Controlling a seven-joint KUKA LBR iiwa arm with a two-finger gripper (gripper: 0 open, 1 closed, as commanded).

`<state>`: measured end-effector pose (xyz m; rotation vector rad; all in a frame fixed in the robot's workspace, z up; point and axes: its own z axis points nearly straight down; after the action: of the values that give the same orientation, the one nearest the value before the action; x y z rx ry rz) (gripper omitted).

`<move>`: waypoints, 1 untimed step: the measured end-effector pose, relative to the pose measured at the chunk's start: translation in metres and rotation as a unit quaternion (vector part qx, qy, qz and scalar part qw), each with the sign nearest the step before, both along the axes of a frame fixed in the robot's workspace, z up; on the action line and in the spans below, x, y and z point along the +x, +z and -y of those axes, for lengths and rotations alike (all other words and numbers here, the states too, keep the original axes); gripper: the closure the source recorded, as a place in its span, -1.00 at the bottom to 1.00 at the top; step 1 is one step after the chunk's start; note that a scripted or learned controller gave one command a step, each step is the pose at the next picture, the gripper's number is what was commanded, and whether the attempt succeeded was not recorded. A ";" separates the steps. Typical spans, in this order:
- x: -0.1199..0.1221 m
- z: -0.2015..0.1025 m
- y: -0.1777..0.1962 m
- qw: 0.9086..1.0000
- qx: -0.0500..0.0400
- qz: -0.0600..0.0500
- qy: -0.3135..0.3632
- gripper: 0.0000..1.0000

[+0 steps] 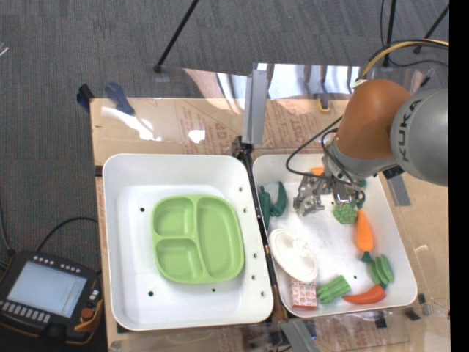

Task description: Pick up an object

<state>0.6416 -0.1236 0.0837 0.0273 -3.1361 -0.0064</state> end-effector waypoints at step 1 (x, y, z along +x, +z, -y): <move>0.003 0.012 0.005 0.990 -0.002 0.004 -0.139 1.00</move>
<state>0.6449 -0.1361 0.0890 -0.4096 -3.1189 -0.0017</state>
